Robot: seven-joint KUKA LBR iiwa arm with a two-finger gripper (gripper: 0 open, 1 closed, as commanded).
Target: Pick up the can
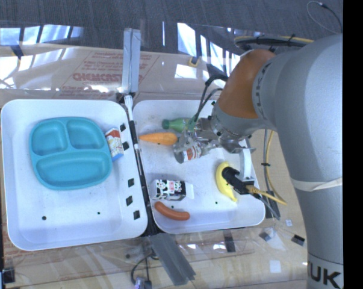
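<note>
Evidently the arm is at the reaching-and-grasping step: its gripper sits low in the right bin, right at a small cylindrical object with a dark top and reddish body that I take to be the can. The can lies near the middle of that bin, just to the right of the orange carrot and near-side of the green bottle. The metal gripper parts crowd the can's upper end, but the view is too cluttered there to say how wide the fingers stand or whether anything is between them; I cannot tell, and would not call the can held.

If the can is not yet secured, the next move calls for the fingers to bracket its body squarely, clear of the carrot beside it, close firmly, then lift straight up out of the bin. The carrot and bottle lie close enough to be nudged or caught along with it.

As for pose, the arm comes in from the right, its broad grey body filling that side, with the orange band above the wrist bent downward and leftward so the tool points into the bin's far-middle area. Cables loop alongside the wrist.

Elsewhere in the right bin lie a banana, a sausage and a small cow-patterned carton; the left bin holds a blue divided plate.
</note>
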